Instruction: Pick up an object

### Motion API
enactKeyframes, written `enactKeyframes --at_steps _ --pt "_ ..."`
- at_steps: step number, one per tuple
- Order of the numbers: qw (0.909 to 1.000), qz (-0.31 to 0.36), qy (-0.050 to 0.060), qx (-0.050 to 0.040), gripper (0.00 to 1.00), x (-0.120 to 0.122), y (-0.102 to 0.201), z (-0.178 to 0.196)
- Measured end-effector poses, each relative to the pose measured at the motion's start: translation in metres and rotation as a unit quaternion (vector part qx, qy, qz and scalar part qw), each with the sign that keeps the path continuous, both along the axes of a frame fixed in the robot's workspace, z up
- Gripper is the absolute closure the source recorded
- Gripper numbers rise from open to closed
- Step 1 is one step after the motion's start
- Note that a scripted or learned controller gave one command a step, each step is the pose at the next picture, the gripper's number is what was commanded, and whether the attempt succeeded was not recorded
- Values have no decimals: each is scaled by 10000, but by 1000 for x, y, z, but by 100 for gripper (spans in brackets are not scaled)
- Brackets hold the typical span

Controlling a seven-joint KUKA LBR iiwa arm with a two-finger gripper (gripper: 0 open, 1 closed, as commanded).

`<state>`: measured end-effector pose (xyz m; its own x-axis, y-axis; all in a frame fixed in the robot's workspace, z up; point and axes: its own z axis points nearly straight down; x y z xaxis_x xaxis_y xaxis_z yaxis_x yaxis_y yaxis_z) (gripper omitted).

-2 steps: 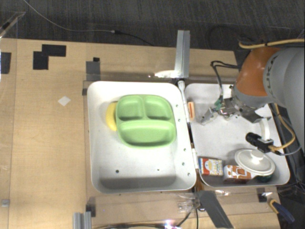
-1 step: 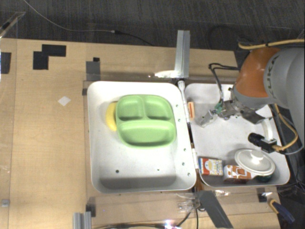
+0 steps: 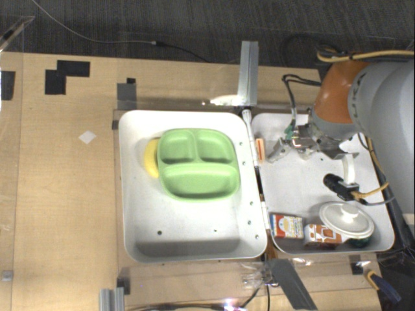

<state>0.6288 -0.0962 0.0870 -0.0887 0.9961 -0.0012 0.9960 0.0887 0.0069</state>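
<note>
One gripper [image 3: 293, 141]: poised low over the right bin [image 3: 295, 196], upper end; grip state cannot be told.
Nearest object: orange stick [image 3: 260, 149], just left, lying lengthwise along the bin wall.

**1 fixed camera, high over the bench**

The scene is covered by 1 view, taken from above and tilted slightly, so the far side of the bench [image 3: 65, 173] sits at the top of the frame and the near side at the bottom. It stands far enough back to take in both white bins whole: the left bin [image 3: 188, 238] near the middle of the frame, the right bin [image 3: 292, 193] beside it. A strip of dark floor [image 3: 162, 11] runs beyond the far edge. The arm [image 3: 379, 102] enters from the right, large because it is closer to the lens.
</note>
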Motion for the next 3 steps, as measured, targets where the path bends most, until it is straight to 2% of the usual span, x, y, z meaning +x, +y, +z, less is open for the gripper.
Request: enactKeyframes --at_steps 1,2,3 --pt "9938 -1110 4 4 0 21 -4 0" --pt "9943 -1065 -36 -8 100 23 -3 14" --pt "9985 -552 -2 -2 100 29 2 5"
